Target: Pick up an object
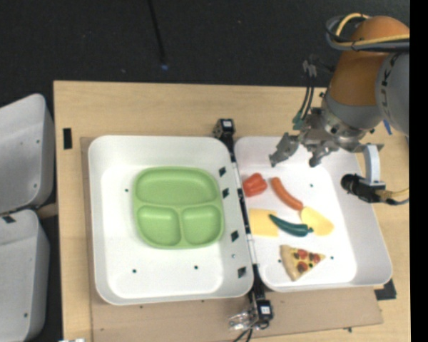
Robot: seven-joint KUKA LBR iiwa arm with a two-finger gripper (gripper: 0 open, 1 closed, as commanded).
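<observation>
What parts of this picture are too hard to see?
- Yellow food: its middle is hidden under the dark green pepper.
- Arm: cut off by the right edge above the orange band.
- Gripper: the fingers look spread with nothing between them, but their tips are blurry.
- Pizza slice: toppings too small to name.

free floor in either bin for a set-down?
Left bin: bare strip around the green divided plate. Right bin: free along its right wall and under the end effector. Crowded centre-left: tomato, sausage, pizza slice.
</observation>
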